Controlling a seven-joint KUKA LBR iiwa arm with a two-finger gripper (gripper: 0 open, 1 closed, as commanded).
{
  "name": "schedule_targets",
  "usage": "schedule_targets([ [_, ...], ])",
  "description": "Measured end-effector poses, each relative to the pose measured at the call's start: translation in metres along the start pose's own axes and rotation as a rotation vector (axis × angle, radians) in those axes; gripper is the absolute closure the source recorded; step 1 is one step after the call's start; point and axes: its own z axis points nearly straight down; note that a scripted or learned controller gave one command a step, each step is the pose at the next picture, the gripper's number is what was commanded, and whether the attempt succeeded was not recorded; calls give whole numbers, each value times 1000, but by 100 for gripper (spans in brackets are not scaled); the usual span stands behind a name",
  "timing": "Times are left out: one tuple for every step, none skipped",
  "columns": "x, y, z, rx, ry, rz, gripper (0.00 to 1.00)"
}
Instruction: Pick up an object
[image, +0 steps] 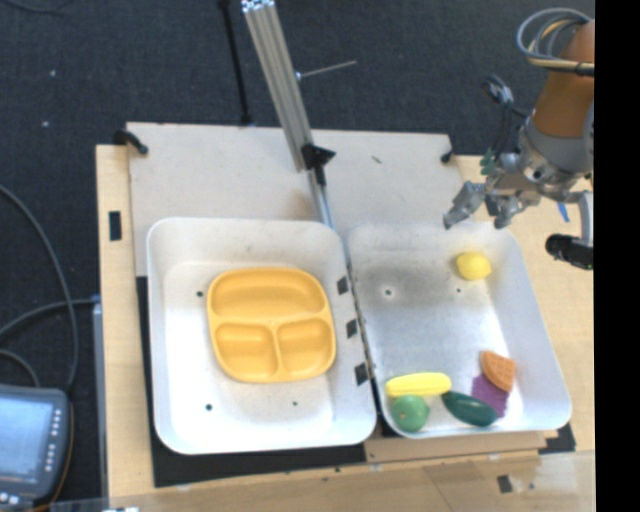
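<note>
My gripper hangs above the far right rim of the right bin, fingers spread open with nothing between them. A yellow lemon-like ball lies in that bin just below the gripper and apart from it. Along the bin's near edge lie a yellow banana-shaped piece, a green round fruit, a dark green oblong vegetable, a purple piece and an orange piece.
The left bin bears a yellow three-compartment tray. A slanted metal post rises from behind the seam between the bins. A small monitor sits at the lower left, off the bench.
</note>
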Motion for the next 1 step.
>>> schedule_targets([
  [0, 0, 0, 1, -1, -1, 0],
])
